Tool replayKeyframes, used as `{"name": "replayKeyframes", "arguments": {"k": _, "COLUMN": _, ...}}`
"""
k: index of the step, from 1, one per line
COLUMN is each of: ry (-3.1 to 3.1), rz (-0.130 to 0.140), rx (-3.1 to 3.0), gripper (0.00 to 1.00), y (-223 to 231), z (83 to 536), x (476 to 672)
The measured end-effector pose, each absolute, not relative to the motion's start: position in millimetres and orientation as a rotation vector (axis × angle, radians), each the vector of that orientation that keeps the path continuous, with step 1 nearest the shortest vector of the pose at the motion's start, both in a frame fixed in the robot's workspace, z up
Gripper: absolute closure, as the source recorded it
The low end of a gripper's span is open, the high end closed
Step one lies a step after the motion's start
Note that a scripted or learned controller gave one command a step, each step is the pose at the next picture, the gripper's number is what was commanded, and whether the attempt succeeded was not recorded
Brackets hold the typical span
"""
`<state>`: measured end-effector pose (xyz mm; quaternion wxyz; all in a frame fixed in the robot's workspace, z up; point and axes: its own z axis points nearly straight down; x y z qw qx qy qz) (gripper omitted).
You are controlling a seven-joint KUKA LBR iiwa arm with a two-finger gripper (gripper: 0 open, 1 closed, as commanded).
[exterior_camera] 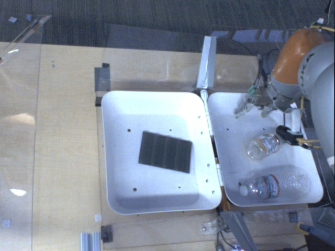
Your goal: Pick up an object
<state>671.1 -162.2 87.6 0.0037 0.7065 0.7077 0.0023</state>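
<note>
Two shallow white plastic bins sit side by side on the pale wooden bench (63, 156). Reaching in from the right, the grey arm with its orange band (293, 56) hangs over the right bin's (227, 140) far end. A dark ribbed rectangular mat (165, 151) lies flat in the left bin (118, 119). One clear plastic bottle with a blue label (269, 186) lies near the right bin's front wall; a smaller crumpled clear bottle (263, 146) lies just behind it. The two-finger gripper (255, 104) hovers beyond that, fingers spread apart, gripping nothing.
</note>
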Motion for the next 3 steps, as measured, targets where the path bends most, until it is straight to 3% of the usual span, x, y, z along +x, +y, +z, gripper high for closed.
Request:
{"name": "replayKeyframes", "arguments": {"k": 1, "ry": 2.438, "rz": 0.006, "rx": 1.972, "gripper": 0.0, "y": -205, "z": 91, "x": 632.1}}
{"name": "replayKeyframes", "arguments": {"k": 2, "ry": 2.398, "rz": 0.008, "rx": 2.018, "gripper": 0.0, "y": -168, "z": 87, "x": 652.6}}
{"name": "replayKeyframes", "arguments": {"k": 3, "ry": 2.605, "rz": 0.006, "rx": 1.743, "gripper": 0.0, "y": -205, "z": 88, "x": 611.7}}
